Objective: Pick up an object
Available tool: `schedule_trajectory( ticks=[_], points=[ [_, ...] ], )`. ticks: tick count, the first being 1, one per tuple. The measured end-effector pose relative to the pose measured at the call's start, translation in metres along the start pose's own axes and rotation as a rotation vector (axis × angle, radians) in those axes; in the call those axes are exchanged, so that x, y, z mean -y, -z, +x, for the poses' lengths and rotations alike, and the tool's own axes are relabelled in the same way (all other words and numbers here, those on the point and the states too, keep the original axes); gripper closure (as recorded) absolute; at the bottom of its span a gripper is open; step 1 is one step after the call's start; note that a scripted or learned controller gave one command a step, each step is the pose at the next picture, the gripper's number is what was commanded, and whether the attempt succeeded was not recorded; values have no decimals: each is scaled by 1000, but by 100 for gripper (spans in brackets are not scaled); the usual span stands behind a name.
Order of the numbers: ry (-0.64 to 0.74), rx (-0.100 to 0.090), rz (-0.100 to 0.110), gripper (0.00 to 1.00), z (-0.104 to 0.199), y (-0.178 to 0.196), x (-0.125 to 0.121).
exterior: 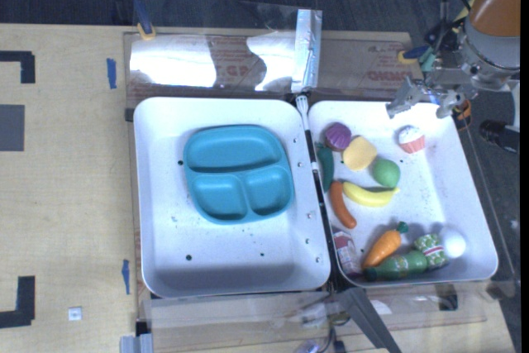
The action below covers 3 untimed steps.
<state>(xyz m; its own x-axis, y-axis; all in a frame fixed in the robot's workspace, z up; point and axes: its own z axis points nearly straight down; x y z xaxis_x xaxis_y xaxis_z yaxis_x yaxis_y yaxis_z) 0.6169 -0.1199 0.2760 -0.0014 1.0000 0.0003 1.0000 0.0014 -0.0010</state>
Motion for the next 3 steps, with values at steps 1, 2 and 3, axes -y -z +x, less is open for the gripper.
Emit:
schedule_trajectory(
  ticks=[1, 2, 3],
  points=[
    [2, 1, -4, 100, 1, 11, -1],
    [2, 1, -3, 0, 1, 11, -1],
    [-96, 0, 8, 0, 7, -126, 12]
  ],
)
